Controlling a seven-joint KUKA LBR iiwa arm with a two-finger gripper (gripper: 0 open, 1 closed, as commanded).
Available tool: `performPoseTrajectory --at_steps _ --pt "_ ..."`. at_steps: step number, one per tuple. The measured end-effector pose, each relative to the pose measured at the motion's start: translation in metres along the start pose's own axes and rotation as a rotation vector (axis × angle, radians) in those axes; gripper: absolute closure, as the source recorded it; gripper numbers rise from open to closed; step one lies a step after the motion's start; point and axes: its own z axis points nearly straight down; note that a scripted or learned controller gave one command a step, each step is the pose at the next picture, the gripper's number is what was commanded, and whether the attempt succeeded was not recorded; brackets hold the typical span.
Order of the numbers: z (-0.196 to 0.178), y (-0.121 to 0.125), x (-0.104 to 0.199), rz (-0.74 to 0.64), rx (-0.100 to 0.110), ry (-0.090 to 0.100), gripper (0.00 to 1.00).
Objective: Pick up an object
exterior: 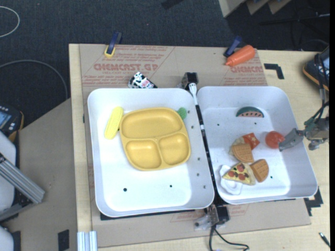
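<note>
Here we see the claw (291, 139) at the right edge of the frame, low over the right bin (277, 101), its grey tip just beside a red ball (274, 138); we cannot tell how far open it is, and nothing shows gripped. Toy food clusters at lower centre of that bin. The left bin (104, 187) holds a yellow divided tray (154, 137), with bare floor below it.

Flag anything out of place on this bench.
Two toys lie outside the bins: a carrot on the board behind the right bin and a black-and-white cow figure behind the left bin.
</note>
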Motion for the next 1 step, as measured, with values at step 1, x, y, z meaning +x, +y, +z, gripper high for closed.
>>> performPoseTrajectory --at_steps 1 --pt "-0.0066 0.0032 0.0005 -0.004 -0.013 -0.004 0.00"
